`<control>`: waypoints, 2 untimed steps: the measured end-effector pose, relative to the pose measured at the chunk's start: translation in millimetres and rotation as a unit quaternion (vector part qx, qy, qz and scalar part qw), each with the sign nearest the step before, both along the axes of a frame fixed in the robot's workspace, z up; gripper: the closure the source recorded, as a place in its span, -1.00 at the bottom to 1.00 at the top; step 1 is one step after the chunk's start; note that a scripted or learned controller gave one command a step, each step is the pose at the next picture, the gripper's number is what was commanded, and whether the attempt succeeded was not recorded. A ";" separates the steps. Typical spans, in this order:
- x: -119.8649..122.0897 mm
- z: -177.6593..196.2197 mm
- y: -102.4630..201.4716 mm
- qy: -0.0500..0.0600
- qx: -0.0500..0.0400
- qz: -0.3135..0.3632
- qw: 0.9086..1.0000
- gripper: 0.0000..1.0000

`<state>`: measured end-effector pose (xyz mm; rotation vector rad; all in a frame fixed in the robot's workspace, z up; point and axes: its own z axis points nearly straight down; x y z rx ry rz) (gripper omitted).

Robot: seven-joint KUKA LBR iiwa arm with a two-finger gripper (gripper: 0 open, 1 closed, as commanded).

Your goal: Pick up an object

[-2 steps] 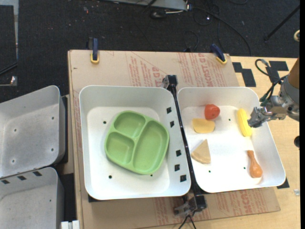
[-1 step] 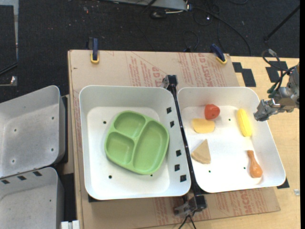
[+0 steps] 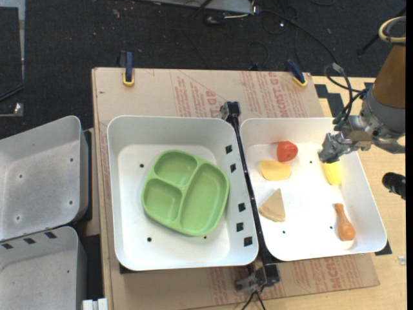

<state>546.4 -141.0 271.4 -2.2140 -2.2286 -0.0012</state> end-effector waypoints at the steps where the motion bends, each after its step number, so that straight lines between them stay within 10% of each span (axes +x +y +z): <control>1: -0.6 -15.3 55.8 0.001 0.000 0.000 1.000 1.00; 2: -1.5 -26.6 115.4 0.001 0.000 0.000 1.000 1.00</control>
